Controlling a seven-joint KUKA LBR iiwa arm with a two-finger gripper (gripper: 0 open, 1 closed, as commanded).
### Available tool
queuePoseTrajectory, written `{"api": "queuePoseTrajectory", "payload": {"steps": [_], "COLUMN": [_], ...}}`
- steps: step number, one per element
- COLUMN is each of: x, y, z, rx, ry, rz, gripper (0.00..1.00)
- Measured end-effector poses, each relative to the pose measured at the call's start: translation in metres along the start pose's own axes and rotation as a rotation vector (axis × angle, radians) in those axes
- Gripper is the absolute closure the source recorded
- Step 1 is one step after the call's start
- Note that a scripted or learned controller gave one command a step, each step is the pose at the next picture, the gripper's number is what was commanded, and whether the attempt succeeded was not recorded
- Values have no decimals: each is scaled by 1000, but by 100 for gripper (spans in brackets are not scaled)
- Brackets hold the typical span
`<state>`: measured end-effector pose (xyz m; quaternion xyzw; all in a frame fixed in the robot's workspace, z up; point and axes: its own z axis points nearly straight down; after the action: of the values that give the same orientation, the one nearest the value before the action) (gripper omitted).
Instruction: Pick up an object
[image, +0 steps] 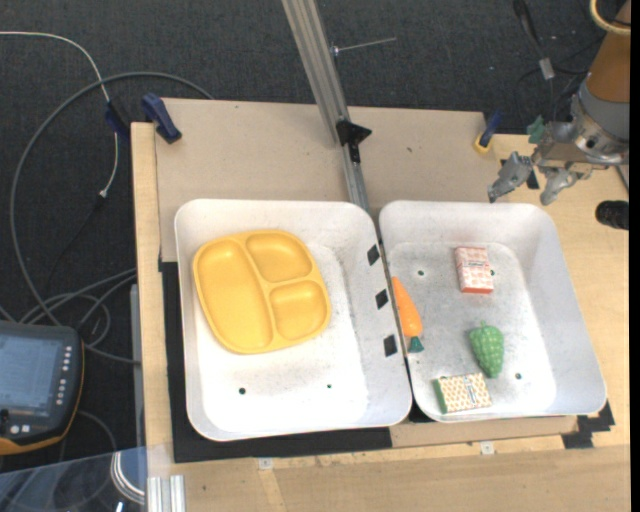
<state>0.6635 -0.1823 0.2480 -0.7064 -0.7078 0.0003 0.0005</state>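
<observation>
Hovering at upper right of frame: gripper (526, 183), fingers spread apart, nothing between them. Hanging just past the top edge of the right bin (570, 300), over bare bench (260, 150), not yet above any object. Grey wrist and orange-banded arm (605, 70) entering from the right edge.

Lying in the right bin, four candidates, all untouched:
- red box (473, 269), upper centre of bin, lying flat, closest to the gripper.
- carrot (406, 311), pressed against the bin's left wall, leafy tip pointing to lower frame; likely awkward, wall crowding one finger.
- green lump (487, 348), lower centre, knobbly, standing clear of its neighbours.
- patterned box (463, 392), lower left of bin, flat, near the bottom rim.

Sitting in the left bin (200, 400): yellow tray (262, 290), three compartments, wide and shallow; probably too broad for the fingers.

Judging stage as early: approach not begun, nothing lifted. Judging the open stance as readiness for a descent. Favouring the red box or the green lump as targets, both lying well apart from walls and from each other, leaving room on both sides for fingers. Risk: flat boxes offering little height to pinch.

Metal post (320, 70) slanting down from top centre toward the gap between bins; cables (60, 250) trailing at left.
</observation>
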Motion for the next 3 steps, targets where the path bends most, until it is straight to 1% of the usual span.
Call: {"api": "queuePoseTrajectory", "payload": {"steps": [1, 2, 3], "x": [0, -4, -4], "y": [0, -9, -8], "z": [0, 48, 90], "rx": [0, 5, 4], "ry": [0, 1, 1], "rz": [0, 2, 1], "gripper": [0, 0, 0]}}
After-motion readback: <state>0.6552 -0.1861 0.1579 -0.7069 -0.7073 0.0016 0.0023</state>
